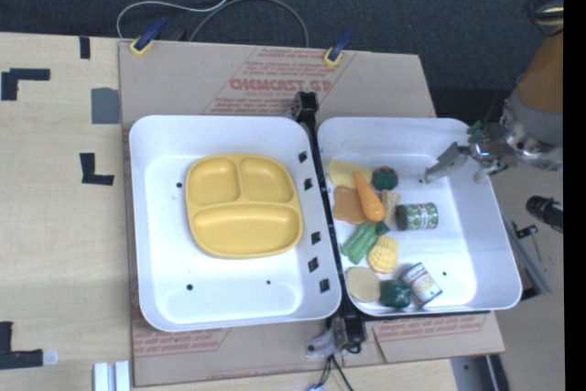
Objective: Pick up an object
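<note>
Two shallow white bins sit side by side on the bench: the left bin (156, 197) and the right bin (476, 233), with a black divider (316, 197) running between them.

One yellow plate (244, 204) with three compartments lies in the left bin, roughly in its middle, and nothing sits on it.

The right bin holds a cluster of toy food along its left side, close to the divider. One carrot (368, 195) lies slantwise over a tan piece (348, 206). One pale yellow piece (341, 171) lies just beyond them on the far side. One dark green round item with a red spot (384, 178) sits just right of the carrot's far end. One green pepper (360, 241) lies nearer, touching one ear of corn (384, 253). One cream round piece (363, 285) lies at the near edge, beside one dark green lump (396, 294).

Two cans are there. One green-labelled can (417, 216) lies on its side right of the carrot, a little apart from the cluster. The other can (422, 281), with a white and red label, lies tilted near the bin's near wall, touching the dark green lump.

One arm (540, 96) reaches in from the right. Its claw (446, 165) hangs over the far right part of the right bin, pointing left, apart from the food. Nothing is between its fingers; whether they are wide or narrow cannot be told.
</note>
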Tool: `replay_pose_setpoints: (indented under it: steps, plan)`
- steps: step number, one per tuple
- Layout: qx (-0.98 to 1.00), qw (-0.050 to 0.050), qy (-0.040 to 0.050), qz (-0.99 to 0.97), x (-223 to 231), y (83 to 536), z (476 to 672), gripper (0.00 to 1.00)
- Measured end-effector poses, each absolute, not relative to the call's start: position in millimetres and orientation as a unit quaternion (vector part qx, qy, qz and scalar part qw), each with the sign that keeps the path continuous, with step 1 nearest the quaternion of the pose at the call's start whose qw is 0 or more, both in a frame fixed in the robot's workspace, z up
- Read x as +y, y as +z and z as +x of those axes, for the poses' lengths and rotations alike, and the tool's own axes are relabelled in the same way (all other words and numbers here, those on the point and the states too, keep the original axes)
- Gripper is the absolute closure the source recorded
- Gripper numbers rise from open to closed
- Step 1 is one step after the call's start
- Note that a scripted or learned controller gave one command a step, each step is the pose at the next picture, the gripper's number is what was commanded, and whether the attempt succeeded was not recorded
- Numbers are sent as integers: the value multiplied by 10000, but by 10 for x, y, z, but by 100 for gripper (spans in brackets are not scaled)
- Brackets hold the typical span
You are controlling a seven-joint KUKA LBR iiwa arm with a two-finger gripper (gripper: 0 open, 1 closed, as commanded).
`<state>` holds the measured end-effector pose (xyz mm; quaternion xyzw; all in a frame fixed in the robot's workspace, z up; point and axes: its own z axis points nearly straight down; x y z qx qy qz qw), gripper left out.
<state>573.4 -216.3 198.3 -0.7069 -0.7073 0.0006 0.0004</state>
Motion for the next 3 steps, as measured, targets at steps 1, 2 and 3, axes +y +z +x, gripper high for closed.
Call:
replay_pose_setpoints:
  steps: [1, 2, 3]
  plan:
    - [-7103, -8, -6, -7039, -1470, 844, 6495, 0]
    - [-7074, -44, -6, -7068, -1412, 872, 6289, 0]
    - [-7078, -35, -7, -7064, -1412, 977, 6296, 100]
